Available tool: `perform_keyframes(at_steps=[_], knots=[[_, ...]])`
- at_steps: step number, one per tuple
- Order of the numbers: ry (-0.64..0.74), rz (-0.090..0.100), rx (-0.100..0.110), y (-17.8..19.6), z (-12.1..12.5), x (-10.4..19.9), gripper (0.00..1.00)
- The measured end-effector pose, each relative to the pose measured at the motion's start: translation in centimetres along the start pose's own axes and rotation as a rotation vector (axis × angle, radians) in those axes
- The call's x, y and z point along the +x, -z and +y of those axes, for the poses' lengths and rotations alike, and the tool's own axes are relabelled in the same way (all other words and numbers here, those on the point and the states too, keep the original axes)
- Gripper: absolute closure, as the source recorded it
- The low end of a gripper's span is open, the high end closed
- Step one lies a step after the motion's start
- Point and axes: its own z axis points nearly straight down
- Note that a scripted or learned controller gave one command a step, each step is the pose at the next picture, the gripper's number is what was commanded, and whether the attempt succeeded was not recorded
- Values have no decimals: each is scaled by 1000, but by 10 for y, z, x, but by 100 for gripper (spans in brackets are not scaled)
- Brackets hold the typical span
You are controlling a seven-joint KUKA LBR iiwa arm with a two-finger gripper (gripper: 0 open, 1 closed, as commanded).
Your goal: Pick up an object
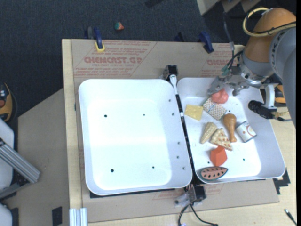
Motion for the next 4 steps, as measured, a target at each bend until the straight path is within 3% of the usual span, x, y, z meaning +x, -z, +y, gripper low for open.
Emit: perform_keyframes(at_steps=[1,2,3,4], knots=[[-10,6,20,-27,-80,25,0],[-6,1,9,-26,-44,63,0],[-16,5,26,-25,-185,52,0],[-11,3,11,-14,-178,54,100]])
